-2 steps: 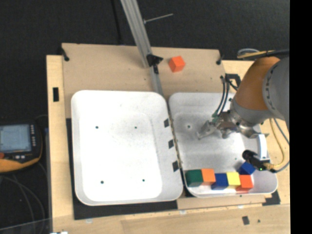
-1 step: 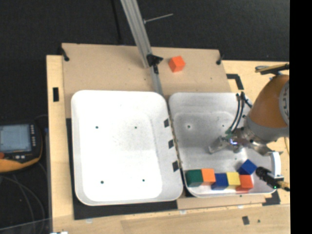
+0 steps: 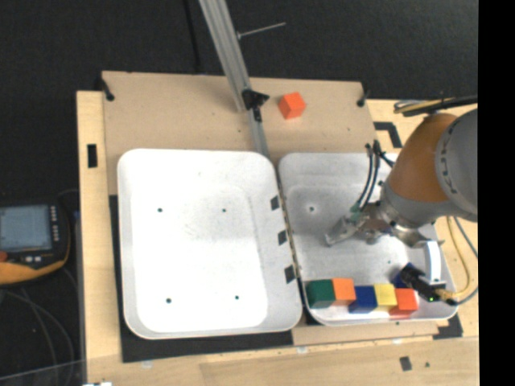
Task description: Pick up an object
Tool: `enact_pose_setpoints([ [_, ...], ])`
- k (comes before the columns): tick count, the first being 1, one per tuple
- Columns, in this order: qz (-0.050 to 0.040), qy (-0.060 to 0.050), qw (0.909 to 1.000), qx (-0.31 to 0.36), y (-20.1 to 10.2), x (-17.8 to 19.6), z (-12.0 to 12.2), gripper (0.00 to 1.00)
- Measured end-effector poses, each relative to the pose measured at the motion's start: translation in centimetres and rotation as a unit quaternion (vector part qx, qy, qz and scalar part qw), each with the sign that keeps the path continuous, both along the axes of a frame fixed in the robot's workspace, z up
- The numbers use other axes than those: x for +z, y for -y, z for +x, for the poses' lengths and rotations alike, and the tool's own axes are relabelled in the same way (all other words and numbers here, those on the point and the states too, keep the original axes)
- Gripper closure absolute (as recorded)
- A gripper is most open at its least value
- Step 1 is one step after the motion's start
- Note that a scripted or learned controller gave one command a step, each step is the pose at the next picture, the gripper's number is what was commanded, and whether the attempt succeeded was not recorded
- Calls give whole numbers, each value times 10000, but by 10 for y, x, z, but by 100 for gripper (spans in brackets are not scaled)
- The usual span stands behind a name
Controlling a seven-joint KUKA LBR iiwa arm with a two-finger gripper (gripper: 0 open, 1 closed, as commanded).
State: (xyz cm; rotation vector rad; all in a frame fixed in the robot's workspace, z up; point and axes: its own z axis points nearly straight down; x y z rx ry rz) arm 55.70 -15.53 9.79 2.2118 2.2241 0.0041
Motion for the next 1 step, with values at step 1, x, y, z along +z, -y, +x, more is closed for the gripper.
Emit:
enact_pose_setpoints([
  [1,-9,-4,10000,-35,11,0,-22,0],
])
